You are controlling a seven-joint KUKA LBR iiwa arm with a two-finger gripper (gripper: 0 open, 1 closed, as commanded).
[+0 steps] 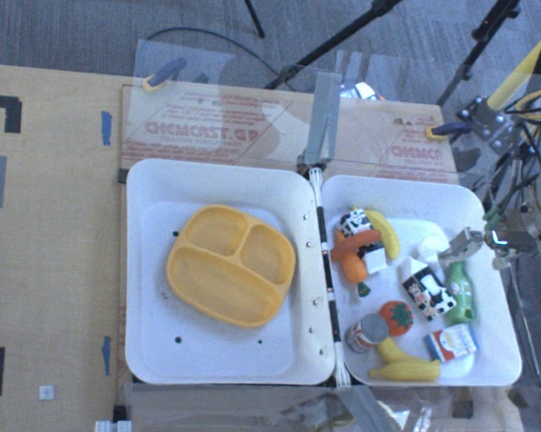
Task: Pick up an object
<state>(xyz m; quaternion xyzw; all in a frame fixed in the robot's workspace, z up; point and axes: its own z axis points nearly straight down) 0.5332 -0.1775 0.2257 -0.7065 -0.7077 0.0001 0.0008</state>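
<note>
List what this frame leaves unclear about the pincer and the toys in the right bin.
- Pincer, camera view: small and blurred over the right white bin; finger state unreadable.
- Green plastic bottle: its top merges with the pincer; contact cannot be judged.
- Small red-and-white carton: print too small to read.
- Lower yellow toy banana: one end tucked under the red toy tomato.

Two white bins side by side: left bin (146, 276), right bin (492, 351). One yellow divided plate (231, 265) in the left. Over on the right, two bananas (385, 232) (406, 366), one carrot (351, 255), one tomato (395, 318), one green bottle (460, 296), one small carton (453, 343), one can (368, 332).
</note>
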